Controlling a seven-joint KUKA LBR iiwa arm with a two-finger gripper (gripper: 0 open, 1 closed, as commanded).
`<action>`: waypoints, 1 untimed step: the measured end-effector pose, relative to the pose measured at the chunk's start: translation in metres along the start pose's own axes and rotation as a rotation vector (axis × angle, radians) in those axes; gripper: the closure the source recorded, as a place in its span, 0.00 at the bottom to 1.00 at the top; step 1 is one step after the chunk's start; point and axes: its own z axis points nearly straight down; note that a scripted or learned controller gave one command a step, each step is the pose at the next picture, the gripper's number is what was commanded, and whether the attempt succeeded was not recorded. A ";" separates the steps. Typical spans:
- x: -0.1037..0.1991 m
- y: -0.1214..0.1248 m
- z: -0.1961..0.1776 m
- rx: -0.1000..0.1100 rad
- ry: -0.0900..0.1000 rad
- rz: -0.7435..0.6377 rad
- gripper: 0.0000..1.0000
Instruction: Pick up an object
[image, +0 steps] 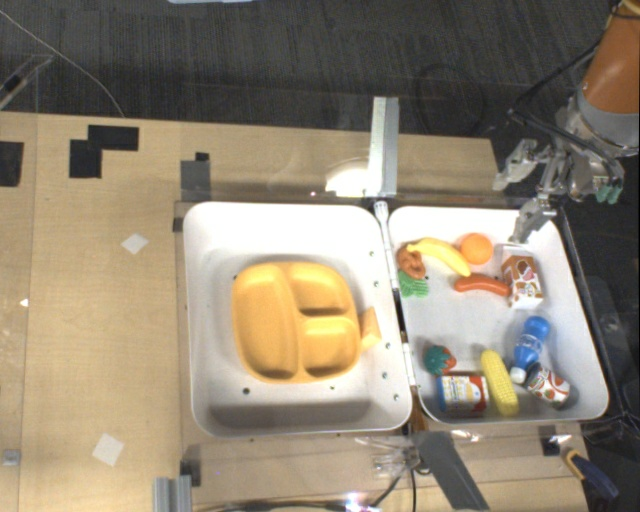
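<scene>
two fingers (530, 222) hanging over right bin's (590, 330) far rim — grip state unclear, nothing visibly held, milk carton (522, 279) just below

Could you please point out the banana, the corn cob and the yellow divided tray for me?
banana (441, 254), camera view, middle of its curve.
corn cob (499, 380), camera view, mid-length.
yellow divided tray (262, 320), camera view, large left compartment.

Arm: grey KUKA arm with orange band (612, 75), entering from upper right.
Wrist: angled down and leftward.
Gripper: grey two-finger gripper (527, 222), hanging low at the far right, carrying nothing visible.
</scene>
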 end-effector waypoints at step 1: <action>-0.010 0.035 0.144 -0.001 0.009 0.301 0.00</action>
